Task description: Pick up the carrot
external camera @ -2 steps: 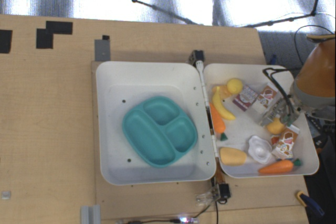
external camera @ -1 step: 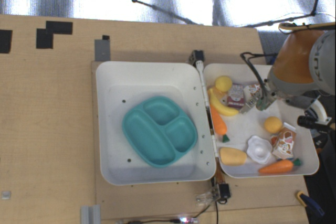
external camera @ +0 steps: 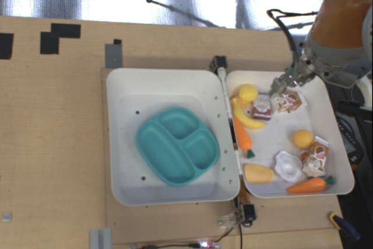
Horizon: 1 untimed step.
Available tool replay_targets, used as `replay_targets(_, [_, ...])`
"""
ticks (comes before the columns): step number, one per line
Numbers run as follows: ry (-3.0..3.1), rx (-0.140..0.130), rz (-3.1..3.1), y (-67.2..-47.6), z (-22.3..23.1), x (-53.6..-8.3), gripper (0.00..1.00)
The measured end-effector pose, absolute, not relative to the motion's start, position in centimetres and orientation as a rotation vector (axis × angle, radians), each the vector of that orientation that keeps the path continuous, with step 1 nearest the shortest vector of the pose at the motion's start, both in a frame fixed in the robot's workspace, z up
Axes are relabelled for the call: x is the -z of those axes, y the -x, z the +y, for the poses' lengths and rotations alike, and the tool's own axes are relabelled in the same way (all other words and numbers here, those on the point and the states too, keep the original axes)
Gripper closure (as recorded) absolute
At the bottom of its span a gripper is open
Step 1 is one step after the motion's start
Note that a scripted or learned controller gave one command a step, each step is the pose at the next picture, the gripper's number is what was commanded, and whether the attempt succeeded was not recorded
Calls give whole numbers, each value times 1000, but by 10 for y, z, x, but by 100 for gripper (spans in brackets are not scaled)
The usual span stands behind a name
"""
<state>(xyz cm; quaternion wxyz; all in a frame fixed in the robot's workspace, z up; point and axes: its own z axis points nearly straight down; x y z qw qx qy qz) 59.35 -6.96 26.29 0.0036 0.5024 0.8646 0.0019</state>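
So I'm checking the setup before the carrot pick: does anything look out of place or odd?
Nothing looks spilled or broken. The teal divided plate sits askew in the left bin. All the food is crowded in the right bin, with two carrots: one by the divider, one at the near edge.

Bright, even light; soft shadows

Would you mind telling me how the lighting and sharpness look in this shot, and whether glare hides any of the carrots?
Camera view: bright streaky glare on the metallic floor beyond the bench; the white bins are evenly lit with soft shadows; the pincer looks slightly blurred; both carrots, one by the divider and one at the near edge, are free of glare.
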Motion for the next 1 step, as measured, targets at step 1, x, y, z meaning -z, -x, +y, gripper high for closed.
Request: replay_targets(1, [-1577, -4, 2711, -593, -70, -262, 0])
